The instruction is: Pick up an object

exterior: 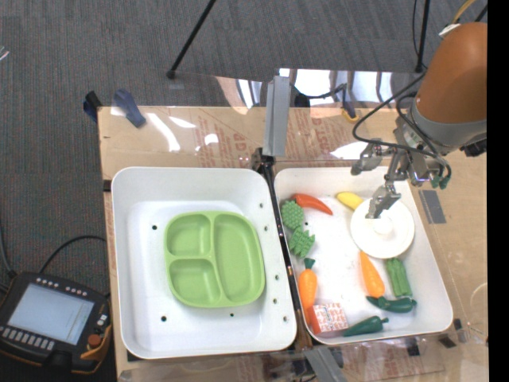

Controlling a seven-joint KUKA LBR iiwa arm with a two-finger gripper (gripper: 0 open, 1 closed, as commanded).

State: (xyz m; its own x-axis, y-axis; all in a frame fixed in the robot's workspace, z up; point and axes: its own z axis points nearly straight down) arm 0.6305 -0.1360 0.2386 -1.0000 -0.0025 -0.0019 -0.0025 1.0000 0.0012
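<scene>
I see the gripper [384, 205] hanging over the right bin [440, 285], just above a round white plate [382, 231] near the bin's far right side; whether it touches the plate I cannot tell, and nothing shows between its fingers. I cannot tell if they stand apart or together.

Counting the toy food in that bin: one yellow piece [348, 200] just left of the plate, one red pepper [312, 204], two knobbly green pieces [297, 228] along the left wall, two orange carrots, one at the left wall [307, 286] and one below the plate [371, 274], one green pod [398, 276] beside it, two dark green peppers [391, 303] near the front edge, and one red-and-white box [328, 318] at the front; its print is too small for me to read.

The left bin [127, 293] holds one green divided tray [215, 259] with three compartments, with bare white floor all round it. In the right bin the middle floor is open between the left-wall items and the plate.
</scene>
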